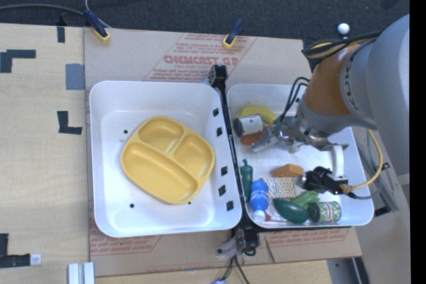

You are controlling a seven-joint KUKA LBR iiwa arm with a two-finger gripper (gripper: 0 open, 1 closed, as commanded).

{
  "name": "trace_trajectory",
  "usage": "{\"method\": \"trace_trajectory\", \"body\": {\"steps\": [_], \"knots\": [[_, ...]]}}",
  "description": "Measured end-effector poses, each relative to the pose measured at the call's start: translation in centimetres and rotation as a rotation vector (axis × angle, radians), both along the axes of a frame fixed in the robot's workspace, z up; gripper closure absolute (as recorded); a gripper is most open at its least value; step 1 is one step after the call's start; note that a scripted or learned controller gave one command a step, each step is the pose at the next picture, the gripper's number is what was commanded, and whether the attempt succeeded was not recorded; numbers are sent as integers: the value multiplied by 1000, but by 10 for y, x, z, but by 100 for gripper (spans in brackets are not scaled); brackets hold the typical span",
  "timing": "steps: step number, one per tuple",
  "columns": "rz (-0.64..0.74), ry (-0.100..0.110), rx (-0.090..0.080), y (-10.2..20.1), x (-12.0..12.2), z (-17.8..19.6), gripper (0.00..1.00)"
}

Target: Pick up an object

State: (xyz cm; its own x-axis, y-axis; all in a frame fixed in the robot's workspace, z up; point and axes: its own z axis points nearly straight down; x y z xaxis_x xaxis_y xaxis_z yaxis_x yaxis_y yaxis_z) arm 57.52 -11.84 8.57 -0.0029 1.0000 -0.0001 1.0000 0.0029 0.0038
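My gripper (261, 142) hangs low in the right bin (356, 143), at its upper left part. It is right next to a small silver can (247, 124) and an orange-red piece (248, 138), with a yellow fruit (258, 112) just behind them. Whether it touches either one is unclear. In front lie an orange wedge (287, 171), a patterned cracker-like block (283, 187), a blue bottle (258, 198), a dark green bottle (247, 175), a green vegetable (290, 209) and a green can (327, 211).
The left bin (106, 163) holds a yellow divided plate (168, 159). A black divider clamp (218, 75) sits between the bins. The grey arm with its orange band (326, 86) covers the right bin's upper right. Cables (363, 179) loop near its right wall.
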Motion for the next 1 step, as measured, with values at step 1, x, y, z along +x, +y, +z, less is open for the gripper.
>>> {"method": "trace_trajectory", "body": {"steps": [1], "knots": [[-1,2,-1,25,5,0,0]]}}
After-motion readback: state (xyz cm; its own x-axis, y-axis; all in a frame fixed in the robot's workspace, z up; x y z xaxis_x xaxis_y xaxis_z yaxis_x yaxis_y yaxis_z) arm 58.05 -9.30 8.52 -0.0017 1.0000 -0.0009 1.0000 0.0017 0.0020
